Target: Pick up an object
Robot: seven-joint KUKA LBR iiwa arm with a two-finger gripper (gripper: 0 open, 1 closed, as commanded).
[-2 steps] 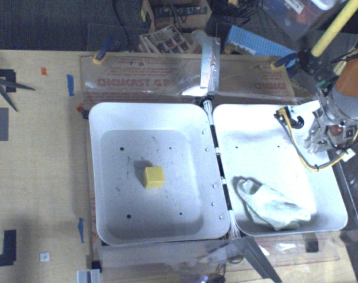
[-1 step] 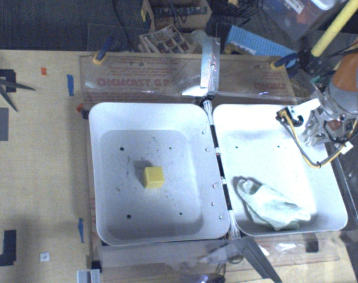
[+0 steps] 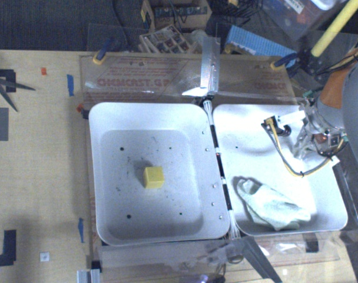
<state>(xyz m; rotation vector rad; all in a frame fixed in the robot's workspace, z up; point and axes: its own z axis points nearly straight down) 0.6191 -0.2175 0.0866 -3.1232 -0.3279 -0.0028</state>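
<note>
Yellow is the first colour we see: a small yellow block (image 3: 154, 177) sits alone near the middle of the left bin (image 3: 108, 122), flat on the white floor. Little dark specks lie around it. The right bin (image 3: 238, 119) is just beside the left one, and their edges meet along the middle of the frame. In the lower part of the right bin we see a crumpled white cloth (image 3: 274, 208) with a pale green tint, lying loose against the bottom edge. The gripper (image 3: 301, 149) is at the right side of the frame, over the upper right part of the right bin, well apart from the block and above the cloth. A yellow and black cable (image 3: 285, 152) loops down from it in a curve. We cannot tell if the claw is spread or pressed together, because it is small and mixed up with wires and metal bits. We see nothing held in it. The grey arm with its orange band (image 3: 332, 90) comes in from the right edge. Behind the bins, at the top, a clear plastic sheet (image 3: 143, 78) with red letters lies on the wooden bench (image 3: 37, 158).
</note>
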